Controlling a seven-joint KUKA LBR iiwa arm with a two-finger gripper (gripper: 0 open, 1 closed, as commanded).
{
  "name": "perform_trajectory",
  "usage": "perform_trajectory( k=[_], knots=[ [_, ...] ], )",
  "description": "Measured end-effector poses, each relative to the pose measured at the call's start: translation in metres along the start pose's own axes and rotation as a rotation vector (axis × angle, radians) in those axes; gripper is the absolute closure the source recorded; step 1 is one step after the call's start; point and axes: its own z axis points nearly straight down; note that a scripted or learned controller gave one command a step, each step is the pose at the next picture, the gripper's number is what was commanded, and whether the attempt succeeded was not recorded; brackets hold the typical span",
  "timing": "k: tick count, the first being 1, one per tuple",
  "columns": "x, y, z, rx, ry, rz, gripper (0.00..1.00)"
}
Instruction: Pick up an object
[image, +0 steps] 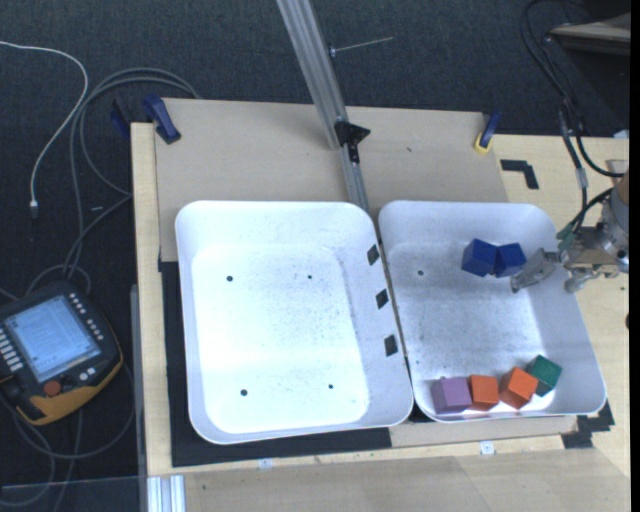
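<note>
Beside pincer (553, 275) — blue blocks (493, 258); others clustered apart.

You see the tool (551, 278) as grey metal, with slim fingers (527, 279), a teal patch on its body and dark cables rising above it.

Matt white plastic bins (200, 300), speckled; pale wood bench (250, 150); brushed alu rail (315, 60).

The hand (545, 272) hangs over the right bin (440, 225). Two touching blocks (493, 258) lie just left of it. Four more blocks (495, 385) line the bin's near wall, well before the hand. The other bin (200, 225) sits farther left.
</note>
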Motion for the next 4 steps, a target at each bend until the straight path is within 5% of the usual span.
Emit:
perform_trajectory(
  k=[1, 2, 3, 4],
  knots=[
    [-0.008, 0.078, 0.11, -0.001, -0.004, -0.002, 0.0],
    [-0.009, 0.078, 0.093, -0.006, -0.007, -0.002, 1.0],
    [-0.008, 0.078, 0.094, -0.005, -0.007, -0.003, 0.0],
    [0.024, 0.111, 0.106, 0.01, 0.002, -0.005, 0.0]
  ],
)
